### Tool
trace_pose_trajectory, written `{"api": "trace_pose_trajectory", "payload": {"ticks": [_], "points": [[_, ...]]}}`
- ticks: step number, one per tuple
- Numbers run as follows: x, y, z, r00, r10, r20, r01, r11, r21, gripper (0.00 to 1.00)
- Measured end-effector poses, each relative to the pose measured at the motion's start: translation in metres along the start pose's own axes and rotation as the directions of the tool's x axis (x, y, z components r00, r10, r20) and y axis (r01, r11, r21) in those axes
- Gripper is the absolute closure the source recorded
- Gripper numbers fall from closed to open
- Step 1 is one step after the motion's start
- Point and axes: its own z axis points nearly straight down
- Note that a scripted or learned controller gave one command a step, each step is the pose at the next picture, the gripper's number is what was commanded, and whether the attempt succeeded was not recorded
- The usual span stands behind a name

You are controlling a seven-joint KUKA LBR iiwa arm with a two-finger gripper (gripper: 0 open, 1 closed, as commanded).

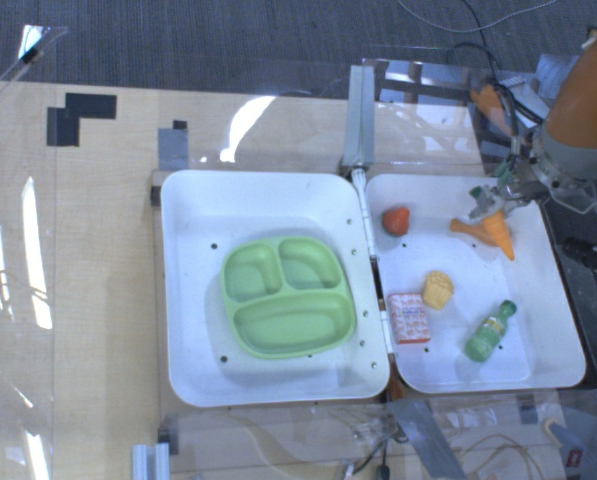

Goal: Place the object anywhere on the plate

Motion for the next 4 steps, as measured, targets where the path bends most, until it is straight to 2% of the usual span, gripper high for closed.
{"api": "trace_pose_trajectory", "payload": {"ticks": [1,2,3,4], "points": [[0.098,0.014,-0.002,0.998,-0.056,-0.003,0.056,0.998,0.001,1.00],[0.178,-0.020,-0.002,0.891,-0.454,-0.004,0.454,0.891,-0.001,1.00],[0.290,-0.032,-0.002,0.912,-0.411,-0.006,0.411,0.912,0.001,1.00],[0.290,-0.032,-0.002,0.912,-0.409,-0.005,0.409,0.912,0.000,0.00]]}}
